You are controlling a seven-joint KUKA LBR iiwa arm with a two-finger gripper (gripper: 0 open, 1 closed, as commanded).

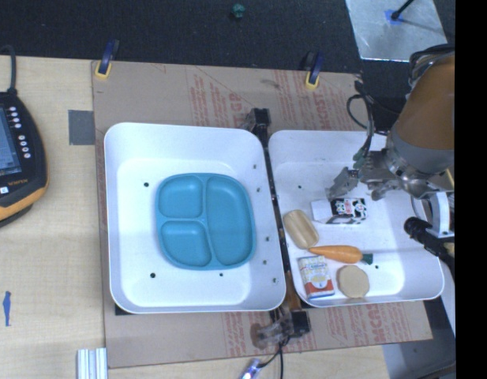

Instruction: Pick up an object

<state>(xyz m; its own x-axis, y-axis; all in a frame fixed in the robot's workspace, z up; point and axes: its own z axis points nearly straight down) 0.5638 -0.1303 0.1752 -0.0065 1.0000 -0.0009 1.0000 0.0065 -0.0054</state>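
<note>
Down at the front edge of the right bin [417, 290] sit a small carton [316, 278] and a round biscuit [354, 281], with a carrot [336, 253] just behind them and a bread roll [301, 228] to their left. The hand [343, 186] hovers right over a small black-and-white packet [343, 208]; whether its fingers are apart or together, I cannot tell. A blue divided plate [204, 219] lies in the left bin [121, 212].
</note>
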